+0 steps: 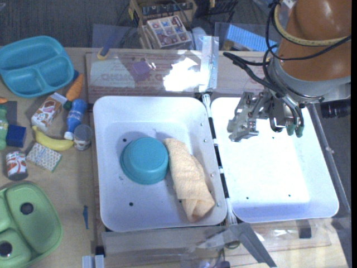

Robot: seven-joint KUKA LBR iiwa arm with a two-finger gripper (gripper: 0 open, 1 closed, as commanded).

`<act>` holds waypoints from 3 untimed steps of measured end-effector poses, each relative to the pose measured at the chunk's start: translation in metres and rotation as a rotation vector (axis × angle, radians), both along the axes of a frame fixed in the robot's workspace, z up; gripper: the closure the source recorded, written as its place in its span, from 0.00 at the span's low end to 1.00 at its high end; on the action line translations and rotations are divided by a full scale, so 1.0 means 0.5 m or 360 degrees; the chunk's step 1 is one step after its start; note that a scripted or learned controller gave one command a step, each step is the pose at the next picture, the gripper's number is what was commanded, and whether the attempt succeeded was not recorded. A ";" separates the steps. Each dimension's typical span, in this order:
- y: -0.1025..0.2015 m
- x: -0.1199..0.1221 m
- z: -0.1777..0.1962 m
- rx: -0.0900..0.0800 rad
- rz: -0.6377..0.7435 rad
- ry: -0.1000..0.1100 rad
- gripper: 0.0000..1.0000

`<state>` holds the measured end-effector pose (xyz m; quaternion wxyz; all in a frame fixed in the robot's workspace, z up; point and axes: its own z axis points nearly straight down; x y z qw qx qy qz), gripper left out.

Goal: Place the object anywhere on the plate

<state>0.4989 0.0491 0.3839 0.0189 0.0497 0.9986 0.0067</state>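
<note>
- Towel (191,178) lies in left bin (111,121), touching blue plate (145,159); likely soft, light.
- Best pinched at a raised fold.
- Hand (245,130) hovers over right bin (312,200); grip state: cannot tell.

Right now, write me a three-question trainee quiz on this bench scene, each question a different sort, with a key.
1. True or false: the claw hangs above the right bin.
2. Which lies beside the blue bowl in the left bin? A) a tan folded cloth B) a banana C) a spoon
3. Fill in: the cloth is on the bowl's ____ side in the camera view.

Key: 1 true; 2 A; 3 right.
</note>
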 end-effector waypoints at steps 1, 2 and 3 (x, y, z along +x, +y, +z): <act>0.057 0.075 0.026 -0.0016 0.0010 0.0052 1.00; 0.011 0.147 -0.167 -0.0012 -0.0283 0.0061 1.00; -0.019 0.173 -0.401 -0.0008 -0.0422 0.0061 1.00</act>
